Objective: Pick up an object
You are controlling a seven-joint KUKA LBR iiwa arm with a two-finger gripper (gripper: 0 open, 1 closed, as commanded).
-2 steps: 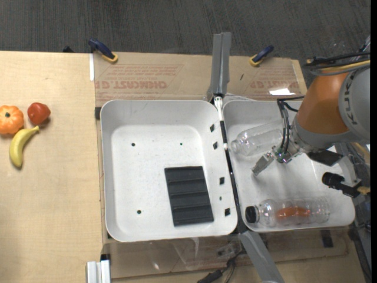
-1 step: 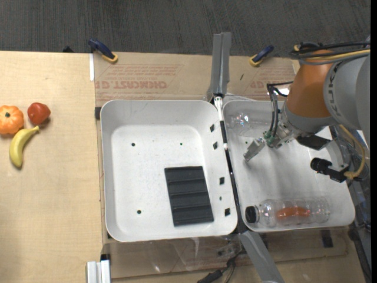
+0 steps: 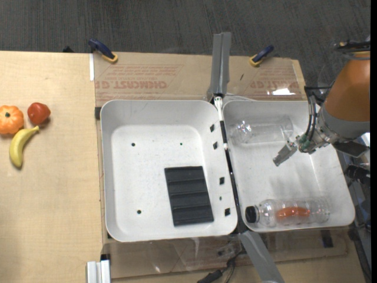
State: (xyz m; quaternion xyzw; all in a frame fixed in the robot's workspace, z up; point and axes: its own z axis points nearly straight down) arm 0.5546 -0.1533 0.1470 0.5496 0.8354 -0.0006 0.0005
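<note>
Here, bottle [image 3: 287, 213] in right bin [image 3: 344, 187].

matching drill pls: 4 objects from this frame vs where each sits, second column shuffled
Things:
1. black ridged block
2. clear bottle with black cap
3. banana
4. clear cup on its side

Places:
A. bench top, left of both bins
B. right bin, far end
C. left bin, near half
D. right bin, near edge

Pairs: 1-C, 2-D, 3-A, 4-B
</note>
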